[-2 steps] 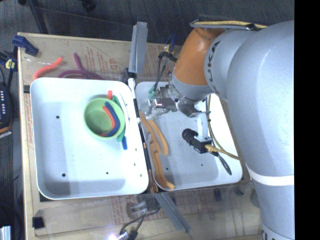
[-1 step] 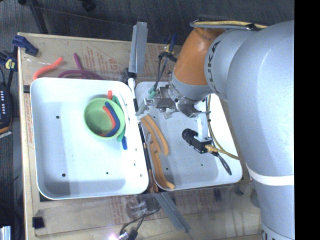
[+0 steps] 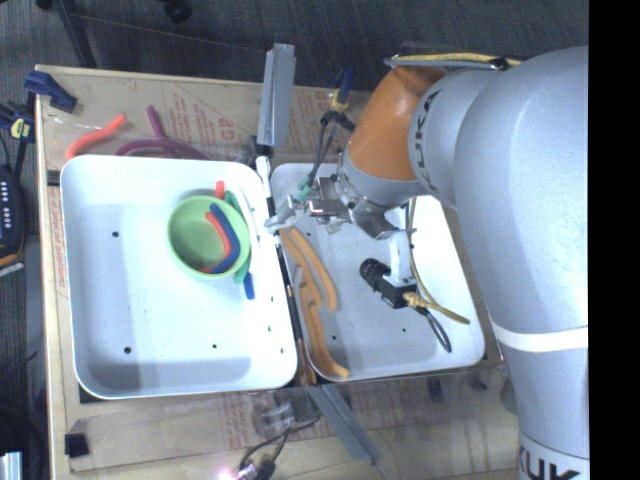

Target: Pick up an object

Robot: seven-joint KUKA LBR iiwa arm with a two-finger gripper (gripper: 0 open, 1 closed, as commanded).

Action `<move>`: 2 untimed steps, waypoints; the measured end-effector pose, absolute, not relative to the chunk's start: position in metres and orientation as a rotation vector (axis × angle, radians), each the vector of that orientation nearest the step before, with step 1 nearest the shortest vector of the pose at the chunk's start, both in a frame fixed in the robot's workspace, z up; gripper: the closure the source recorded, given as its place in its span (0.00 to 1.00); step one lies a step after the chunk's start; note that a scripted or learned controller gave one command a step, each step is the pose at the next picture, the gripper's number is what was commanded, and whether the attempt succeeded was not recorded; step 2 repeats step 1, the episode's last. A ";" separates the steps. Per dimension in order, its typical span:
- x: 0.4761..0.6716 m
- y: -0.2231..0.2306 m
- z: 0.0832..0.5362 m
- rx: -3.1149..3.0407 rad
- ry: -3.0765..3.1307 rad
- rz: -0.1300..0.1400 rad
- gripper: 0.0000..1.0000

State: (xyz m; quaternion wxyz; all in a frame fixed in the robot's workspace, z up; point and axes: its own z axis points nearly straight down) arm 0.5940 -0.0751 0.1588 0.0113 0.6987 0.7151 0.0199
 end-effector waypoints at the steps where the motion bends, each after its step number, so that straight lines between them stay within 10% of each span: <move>1: 0.600 -0.076 0.154 2.152 2.240 0.084 0.00; 2: 0.600 -0.076 0.154 2.152 2.240 0.084 0.00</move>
